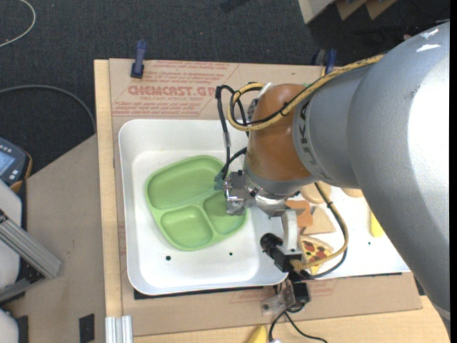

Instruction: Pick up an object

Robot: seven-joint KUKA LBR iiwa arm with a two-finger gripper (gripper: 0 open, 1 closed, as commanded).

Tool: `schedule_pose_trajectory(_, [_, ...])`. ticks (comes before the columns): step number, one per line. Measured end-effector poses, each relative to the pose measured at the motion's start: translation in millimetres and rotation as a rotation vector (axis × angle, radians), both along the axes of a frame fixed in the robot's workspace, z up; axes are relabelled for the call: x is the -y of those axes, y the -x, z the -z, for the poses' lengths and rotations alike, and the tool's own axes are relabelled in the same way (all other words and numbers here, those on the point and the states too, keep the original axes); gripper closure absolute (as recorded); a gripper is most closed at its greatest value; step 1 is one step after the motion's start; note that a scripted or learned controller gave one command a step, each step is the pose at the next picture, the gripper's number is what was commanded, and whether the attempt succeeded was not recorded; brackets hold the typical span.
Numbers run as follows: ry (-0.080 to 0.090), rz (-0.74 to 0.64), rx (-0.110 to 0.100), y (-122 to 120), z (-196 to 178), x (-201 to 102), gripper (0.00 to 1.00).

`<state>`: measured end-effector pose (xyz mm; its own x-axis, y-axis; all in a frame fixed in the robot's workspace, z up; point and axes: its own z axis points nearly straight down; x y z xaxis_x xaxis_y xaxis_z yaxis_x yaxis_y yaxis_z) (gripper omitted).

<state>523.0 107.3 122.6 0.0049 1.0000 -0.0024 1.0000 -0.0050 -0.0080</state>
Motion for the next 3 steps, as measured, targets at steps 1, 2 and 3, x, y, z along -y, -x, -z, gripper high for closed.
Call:
schedule_pose_trajectory(1, [-0.004, -0.004, 0.029, -21, -181, 25, 1.00])
schedule_pose_trajectory(2, [-0.003, -0.004, 0.011, -18, -181, 24, 1.00])
schedule_pose_trajectory(3, [-0.003, -0.009, -0.001, 35, -124, -29, 1.00])
